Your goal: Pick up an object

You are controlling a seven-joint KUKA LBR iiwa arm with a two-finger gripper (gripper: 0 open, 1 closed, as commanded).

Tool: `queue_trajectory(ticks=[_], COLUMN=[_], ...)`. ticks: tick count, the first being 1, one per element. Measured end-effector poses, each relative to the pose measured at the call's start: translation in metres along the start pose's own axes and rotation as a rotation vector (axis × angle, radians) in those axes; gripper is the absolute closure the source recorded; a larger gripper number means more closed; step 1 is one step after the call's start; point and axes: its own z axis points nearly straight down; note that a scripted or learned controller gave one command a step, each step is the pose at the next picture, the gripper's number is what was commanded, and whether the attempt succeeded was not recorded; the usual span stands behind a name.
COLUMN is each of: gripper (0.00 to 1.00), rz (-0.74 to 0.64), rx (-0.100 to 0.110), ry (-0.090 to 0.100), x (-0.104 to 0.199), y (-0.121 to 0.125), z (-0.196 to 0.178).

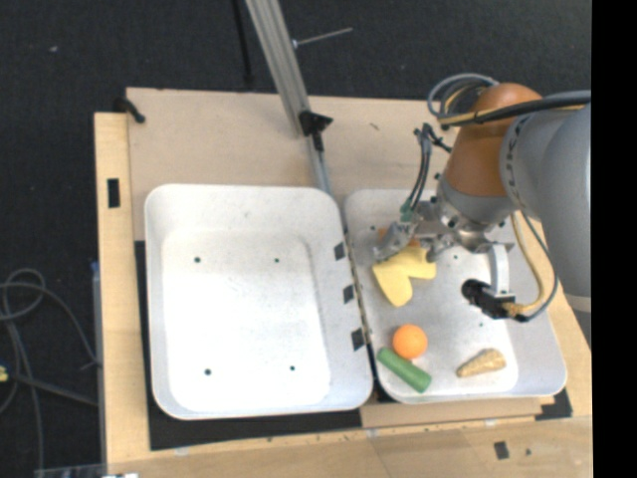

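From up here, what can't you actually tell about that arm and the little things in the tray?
- Gripper: the wrist covers the fingers.
- Yellow object: its top edge sits under the gripper, so contact is unclear.
- Tan piece: too small to identify.
- Arm: cut off at the right.

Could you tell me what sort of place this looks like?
Probably a robotics lab's grasping bench: a robot arm reaches over two white bins, one holding small toy-like objects such as an orange ball, beside an aluminium mast.
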Motion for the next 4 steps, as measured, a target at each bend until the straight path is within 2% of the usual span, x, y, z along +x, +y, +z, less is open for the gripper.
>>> queue_trajectory(ticks=[1, 2, 3, 4], gripper=[1.00, 1.00, 1.00, 1.00], rz=[0.006, 0.001, 0.001, -0.011], rx=[-0.010, -0.013, -0.007, -0.010], ry=[0.000, 0.001, 0.002, 0.003], x=[-0.001, -0.003, -0.003, 0.054], y=[0.002, 0.002, 0.003, 0.003], z=[-0.016, -0.081, -0.080, -0.098])
